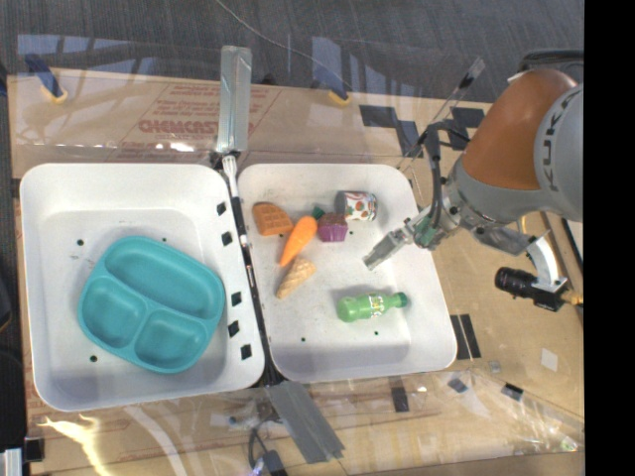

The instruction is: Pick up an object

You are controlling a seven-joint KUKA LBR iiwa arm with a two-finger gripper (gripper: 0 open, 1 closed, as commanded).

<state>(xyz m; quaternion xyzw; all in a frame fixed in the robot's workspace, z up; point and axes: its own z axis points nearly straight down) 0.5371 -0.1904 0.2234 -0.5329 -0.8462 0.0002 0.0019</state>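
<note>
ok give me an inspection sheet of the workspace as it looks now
surface: bench with two white bins, left bin and right bin, side by side
job's things: in the right bin a carrot, waffle, ice cream cone, green bottle lying on its side, purple block, small can
clutter: teal divided plate in the left bin
grippers: gripper over the right bin's right side, holding nothing
cables: thin cable on the floor behind the bench; black cables at the arm
surroundings: grey carpet, tape strips at the front edge
</note>
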